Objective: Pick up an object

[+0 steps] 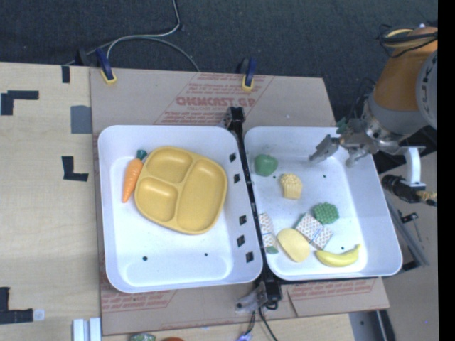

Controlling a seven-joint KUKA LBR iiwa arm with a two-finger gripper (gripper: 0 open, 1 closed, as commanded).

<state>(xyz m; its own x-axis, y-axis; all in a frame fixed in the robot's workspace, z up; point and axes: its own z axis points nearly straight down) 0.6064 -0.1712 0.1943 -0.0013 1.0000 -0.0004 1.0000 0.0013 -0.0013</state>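
At the upper right of the frame we see our arm, a thick rounded body with a broad orange band and grey casing beside it. Below the band it narrows to a grey metal wrist, and from there our gripper ends in two thin grey fingers. A white tube-like piece with dark fittings hangs at the right edge

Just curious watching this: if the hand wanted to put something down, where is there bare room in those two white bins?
Left bin: bare floor in front of the yellow plate. Right bin: open patch between the green ball and the hand. Crowded near the banana.
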